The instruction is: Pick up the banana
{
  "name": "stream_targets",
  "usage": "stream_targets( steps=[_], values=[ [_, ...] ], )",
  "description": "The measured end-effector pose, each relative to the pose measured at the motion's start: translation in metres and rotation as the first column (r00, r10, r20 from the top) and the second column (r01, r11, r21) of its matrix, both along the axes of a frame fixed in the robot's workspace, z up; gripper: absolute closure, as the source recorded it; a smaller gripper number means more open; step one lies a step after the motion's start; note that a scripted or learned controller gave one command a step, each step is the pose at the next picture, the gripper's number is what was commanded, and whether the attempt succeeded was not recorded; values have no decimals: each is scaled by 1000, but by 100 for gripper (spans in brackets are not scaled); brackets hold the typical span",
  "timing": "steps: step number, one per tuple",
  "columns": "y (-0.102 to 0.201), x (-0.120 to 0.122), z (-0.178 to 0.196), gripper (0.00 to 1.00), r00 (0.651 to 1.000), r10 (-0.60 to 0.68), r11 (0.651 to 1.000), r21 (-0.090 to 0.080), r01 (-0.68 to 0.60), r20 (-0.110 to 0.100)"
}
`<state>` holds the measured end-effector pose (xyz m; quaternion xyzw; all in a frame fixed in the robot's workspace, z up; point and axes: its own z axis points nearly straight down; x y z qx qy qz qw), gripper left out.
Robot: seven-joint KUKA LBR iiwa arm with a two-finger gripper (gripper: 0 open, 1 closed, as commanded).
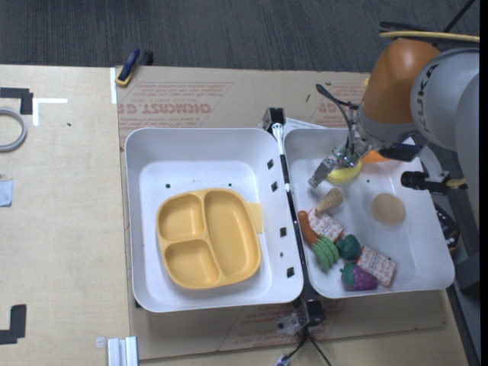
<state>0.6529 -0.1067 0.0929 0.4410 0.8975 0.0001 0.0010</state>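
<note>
Over the right bin: the grey arm with its orange band (400, 78) reaches in from the right and bends down toward the bin's back left part.
Hand: the two-finger metal hand (335, 168) sits low at the yellow banana (345, 174); its fingers stand on either side of the fruit's near end and look pressed against it, so they seem clamped on the banana.
Banana: a short yellow piece in the back left part of the shallow white right bin (427, 277), close to the centre divider, with a small orange item (371, 157) just behind it, partly under the wrist.
Near neighbours: a tan cone-shaped piece (329, 200) lies just in front of the banana; a pale round egg-like ball (388, 208) lies to its right, apart from it.
Front cluster: a red sausage-like stick (306, 226), a small printed box (326, 226), green toy vegetables (326, 252), a dark green lump (350, 246), a purple piece (360, 280) and a second printed box (377, 264) crowd the front left of that bin.
Open room: bare white floor shows along the right bin's right side and front right corner.
Left bin: the shallow white left bin (145, 204) bears a yellow three-part plastic plate (207, 237), with bare floor around it.
Surface: a pale wooden surface (57, 242) spreads to the left, with brown cardboard (179, 101) under both bins.
</note>
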Motion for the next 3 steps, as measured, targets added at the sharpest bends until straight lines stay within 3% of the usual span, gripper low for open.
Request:
stream_targets(
  steps=[1, 2, 3],
  values=[
    [7, 0, 0, 0, 889, -457, 889, 1, 457, 0],
    [-19, -21, 0, 0, 969, -248, 969, 0, 248, -2],
    [-10, -41, 0, 0, 942, 335, 942, 0, -335, 0]
  ],
)
